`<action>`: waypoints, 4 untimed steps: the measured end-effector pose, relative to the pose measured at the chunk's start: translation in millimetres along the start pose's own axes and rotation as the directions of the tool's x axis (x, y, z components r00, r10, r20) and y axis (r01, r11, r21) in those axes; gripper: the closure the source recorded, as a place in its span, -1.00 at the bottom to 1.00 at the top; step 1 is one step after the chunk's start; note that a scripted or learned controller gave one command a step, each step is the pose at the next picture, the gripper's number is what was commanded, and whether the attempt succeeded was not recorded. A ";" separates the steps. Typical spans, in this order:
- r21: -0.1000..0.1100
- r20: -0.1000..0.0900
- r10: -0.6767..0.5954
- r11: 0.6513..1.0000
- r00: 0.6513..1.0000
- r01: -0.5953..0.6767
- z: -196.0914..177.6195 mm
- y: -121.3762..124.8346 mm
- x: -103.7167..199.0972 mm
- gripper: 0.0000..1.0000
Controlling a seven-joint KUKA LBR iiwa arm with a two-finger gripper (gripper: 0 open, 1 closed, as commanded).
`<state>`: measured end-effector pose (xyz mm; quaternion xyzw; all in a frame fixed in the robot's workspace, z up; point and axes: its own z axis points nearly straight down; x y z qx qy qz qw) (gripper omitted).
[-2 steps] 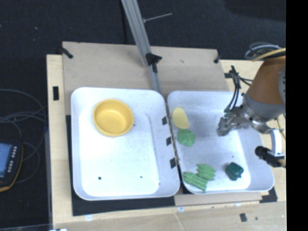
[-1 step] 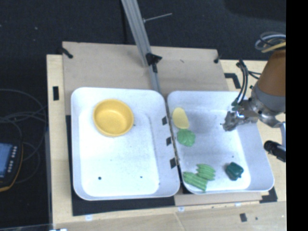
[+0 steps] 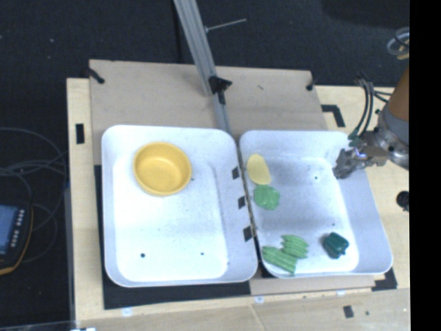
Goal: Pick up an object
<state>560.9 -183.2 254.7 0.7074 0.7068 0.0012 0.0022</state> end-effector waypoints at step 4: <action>0.004 -0.002 -0.004 1.000 1.000 0.004 -9.4 74.6 209.8 1.00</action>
